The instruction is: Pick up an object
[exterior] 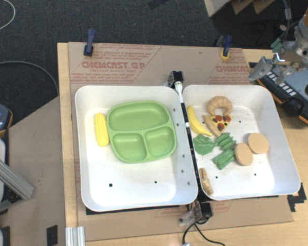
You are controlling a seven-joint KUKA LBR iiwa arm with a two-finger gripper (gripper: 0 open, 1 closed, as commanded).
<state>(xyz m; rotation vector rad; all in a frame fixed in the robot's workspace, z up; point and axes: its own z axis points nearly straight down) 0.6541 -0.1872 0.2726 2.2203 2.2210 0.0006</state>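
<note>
Red printed lettering is seen on the brown board beneath the bins, along its upper part. At upper left of centre, "CHEMCAST" followed by "G P" is read in large letters, with a smaller illegible line above. At upper right, the same "CHEMCAST" print is repeated, fainter and cut short. No other legible markings are noted.

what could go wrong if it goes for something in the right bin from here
The yellow toy banana, green leafy toy and green bean pods lie packed together, so a grab may catch two or nudge neighbours. The tan piece lies against the right white bin's left wall, leaving little room. The gripper is beyond that bin's far right corner.
</note>
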